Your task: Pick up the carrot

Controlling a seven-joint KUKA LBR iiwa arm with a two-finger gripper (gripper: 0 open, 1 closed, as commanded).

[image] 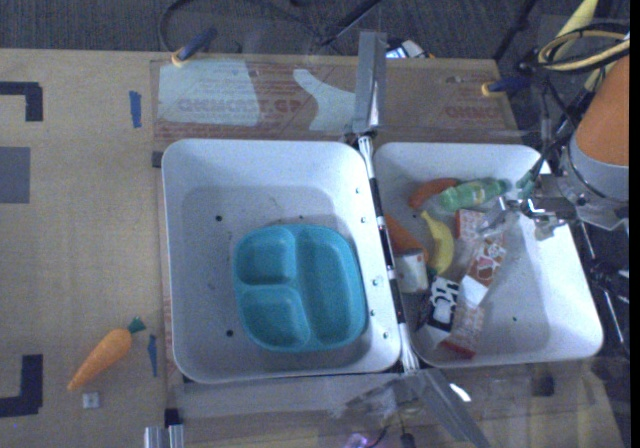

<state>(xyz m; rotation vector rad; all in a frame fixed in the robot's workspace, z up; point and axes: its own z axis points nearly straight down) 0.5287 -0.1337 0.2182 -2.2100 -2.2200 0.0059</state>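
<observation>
Gripper (pixel 520 204) hovering over right bin (pixel 570 336) clutter, finger state cannot tell | carrot (pixel 100 357) lying outside bins, far across left bin (pixel 200 161) from gripper | advising: crossing both bins, descending mid-body, aligning across carrot's width.

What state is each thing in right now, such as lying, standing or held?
carrot: lying on the bench outside both bins, untouched.
blue plate: flat in the left bin, compartments bare.
banana: lying in the right bin among other items.
green bottle: on its side.
gripper: over the right bin, far from the carrot.
</observation>
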